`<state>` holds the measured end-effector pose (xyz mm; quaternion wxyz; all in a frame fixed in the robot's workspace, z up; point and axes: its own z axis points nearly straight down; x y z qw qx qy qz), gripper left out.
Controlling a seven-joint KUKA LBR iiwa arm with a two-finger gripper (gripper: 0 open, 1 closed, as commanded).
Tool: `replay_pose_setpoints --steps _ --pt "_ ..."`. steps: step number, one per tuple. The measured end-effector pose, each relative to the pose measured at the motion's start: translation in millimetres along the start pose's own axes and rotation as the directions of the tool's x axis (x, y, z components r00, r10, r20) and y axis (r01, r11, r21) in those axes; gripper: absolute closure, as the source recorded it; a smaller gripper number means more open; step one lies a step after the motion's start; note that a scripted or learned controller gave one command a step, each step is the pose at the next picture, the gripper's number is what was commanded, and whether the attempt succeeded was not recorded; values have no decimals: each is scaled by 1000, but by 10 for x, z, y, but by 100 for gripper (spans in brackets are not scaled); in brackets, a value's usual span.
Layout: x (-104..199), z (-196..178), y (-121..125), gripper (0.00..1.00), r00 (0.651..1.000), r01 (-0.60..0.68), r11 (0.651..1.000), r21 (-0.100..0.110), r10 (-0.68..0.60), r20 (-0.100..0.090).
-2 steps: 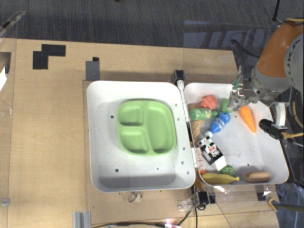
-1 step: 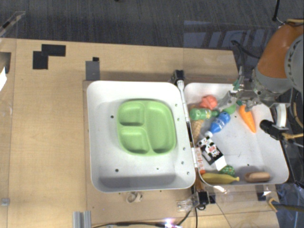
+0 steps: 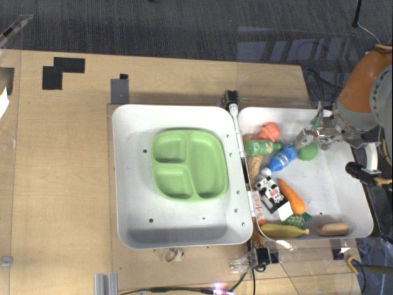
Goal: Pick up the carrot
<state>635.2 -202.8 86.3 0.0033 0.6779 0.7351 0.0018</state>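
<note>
Well, carrot [image 3: 292, 196] lies apart from gripper [image 3: 305, 137], w/ toys between.

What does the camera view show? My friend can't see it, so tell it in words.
A grey robot arm reaches from the right, its gripper over toy foods in the right white bin, where an orange carrot lies untouched near a banana. The left white bin holds a green divided plate.

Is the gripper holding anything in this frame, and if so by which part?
It cannot be told. The gripper sits over a green item in the right bin. The carrot lies apart, ungrasped.
</note>
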Motion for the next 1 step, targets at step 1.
replay_pose_setpoints --steps 1 --pt "472 -445 -867 0 998 65 998 -1 -65 -1"
